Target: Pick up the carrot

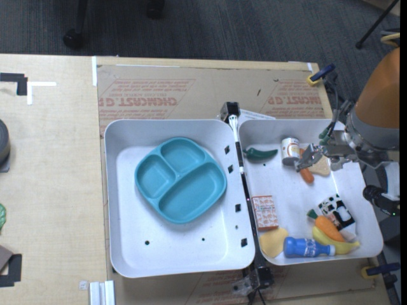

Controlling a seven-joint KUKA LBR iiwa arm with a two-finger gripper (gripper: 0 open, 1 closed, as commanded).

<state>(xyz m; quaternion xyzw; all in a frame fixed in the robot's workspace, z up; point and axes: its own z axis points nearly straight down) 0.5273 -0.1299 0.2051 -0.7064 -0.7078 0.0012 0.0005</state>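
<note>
Blue plate [181, 180] sits in the left bin [127, 246], and over in the right bin [280, 189] my gripper [311, 161] hangs by a little can [290, 148] with a small orange bit [307, 175] just under it. I cannot tell if my gripper is open or shut. I think the carrot [327, 226] lies nearer the front edge and a bit to the right of it, touching the banana [336, 241]. It lies on a slant, its green end up-left toward me and its tip down-right, so I must come down across that line.
</note>
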